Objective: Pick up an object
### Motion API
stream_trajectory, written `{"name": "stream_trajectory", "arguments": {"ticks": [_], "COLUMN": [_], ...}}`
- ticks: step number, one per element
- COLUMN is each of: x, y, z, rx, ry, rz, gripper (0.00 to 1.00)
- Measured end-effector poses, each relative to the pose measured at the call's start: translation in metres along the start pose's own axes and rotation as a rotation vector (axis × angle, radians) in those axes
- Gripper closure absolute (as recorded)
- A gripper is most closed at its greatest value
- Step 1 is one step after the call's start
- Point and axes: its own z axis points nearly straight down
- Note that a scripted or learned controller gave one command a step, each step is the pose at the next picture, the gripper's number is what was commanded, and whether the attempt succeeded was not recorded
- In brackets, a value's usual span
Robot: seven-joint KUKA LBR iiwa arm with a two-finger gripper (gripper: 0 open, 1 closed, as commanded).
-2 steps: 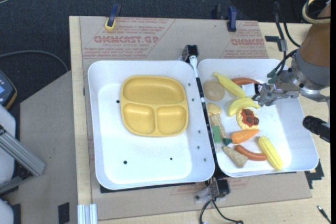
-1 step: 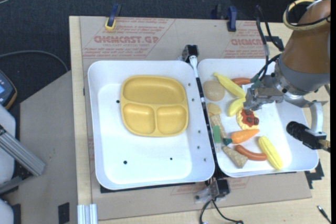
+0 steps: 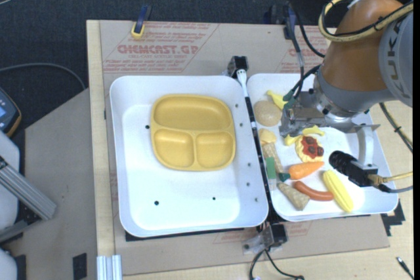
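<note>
The right bin (image 3: 377,141) holds several toy foods. A beige bun (image 3: 267,113) and a yellow banana (image 3: 276,100) lie at its far left. A pizza slice with red topping (image 3: 310,148), an orange carrot (image 3: 306,170), a red sausage (image 3: 314,192), a yellow corn cob (image 3: 338,190) and a tan wedge (image 3: 293,197) lie nearer the front. My gripper (image 3: 298,126) hangs low over the middle of this bin, right of the bun and just above the pizza slice. A small yellow piece (image 3: 313,132) shows at its lower edge; I cannot tell whether it is held.
The left bin (image 3: 131,160) bears a yellow divided plate (image 3: 193,131). A pale biscuit (image 3: 267,137), a tan stick (image 3: 272,156) and a green piece (image 3: 271,170) line the right bin's left wall. The arm's grey and orange body (image 3: 361,56) overhangs the right bin's far side.
</note>
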Motion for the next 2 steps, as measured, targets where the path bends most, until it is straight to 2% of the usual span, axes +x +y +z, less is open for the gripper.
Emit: {"name": "stream_trajectory", "arguments": {"ticks": [1,2], "x": [0.05,0.06], "y": [-0.016,-0.022], "z": [0.014,0.01], "rx": [0.005,0.004], "ry": [0.0,-0.001], "rz": [0.002,0.005], "gripper": [1.0,1.0]}}
